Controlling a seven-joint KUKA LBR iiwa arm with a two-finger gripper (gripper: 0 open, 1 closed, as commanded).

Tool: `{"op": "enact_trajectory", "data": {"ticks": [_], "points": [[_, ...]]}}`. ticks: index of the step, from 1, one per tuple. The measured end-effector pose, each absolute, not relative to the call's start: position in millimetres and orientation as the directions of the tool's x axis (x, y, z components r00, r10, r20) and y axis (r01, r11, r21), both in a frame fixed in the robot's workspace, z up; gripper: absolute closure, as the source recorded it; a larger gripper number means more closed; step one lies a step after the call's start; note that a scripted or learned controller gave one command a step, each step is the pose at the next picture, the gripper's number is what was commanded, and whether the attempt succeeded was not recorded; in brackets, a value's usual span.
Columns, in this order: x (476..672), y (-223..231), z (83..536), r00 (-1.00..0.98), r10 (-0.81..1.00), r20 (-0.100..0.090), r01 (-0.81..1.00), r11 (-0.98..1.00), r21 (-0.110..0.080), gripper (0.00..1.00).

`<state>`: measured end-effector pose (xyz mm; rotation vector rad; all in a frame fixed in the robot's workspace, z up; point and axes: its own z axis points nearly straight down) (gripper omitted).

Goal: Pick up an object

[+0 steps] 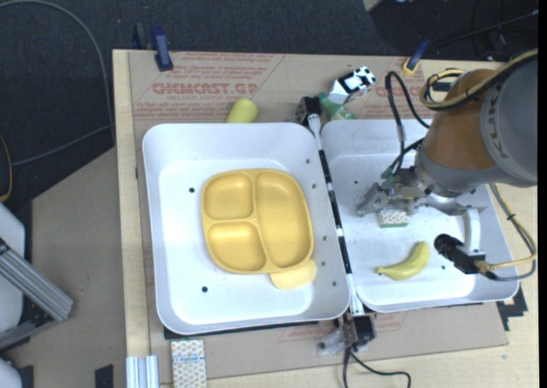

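Observation:
In the right bin (pixel 367 151), my gripper (pixel 382 199) hangs low at the middle, with the grey and orange arm coming in from the right. A small pale green-and-white block (pixel 394 218) lies just below the gripper, touching it or nearly so. A yellow banana (pixel 407 262) lies on the bin floor nearer the front, apart from the gripper. In the left bin (pixel 171 207) a yellow divided plate (pixel 256 220) rests flat, and a pale yellow piece (pixel 295 276) pokes out from under the plate's front edge.
Behind the bins, on the brown board, lie a yellow cylinder (pixel 242 110) and a black-and-white object (pixel 355 82). Blue clamps (pixel 160 47) grip the board's back edge. The bins' shared wall (pixel 332 207) runs just left of the gripper.

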<state>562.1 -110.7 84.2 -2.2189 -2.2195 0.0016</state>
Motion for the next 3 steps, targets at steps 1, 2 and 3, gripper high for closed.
{"op": "enact_trajectory", "data": {"ticks": [1,2,3], "points": [[548.2,-139.2,84.5,0.001,1.0,0.001,1.0,-0.001,-0.003,0.0],[478.5,-165.1,87.0,0.001,1.0,0.0,1.0,-0.001,-0.002,0.0],[479.3,-164.5,96.8,0.001,1.0,0.0,1.0,-0.001,0.001,1.0]]}}
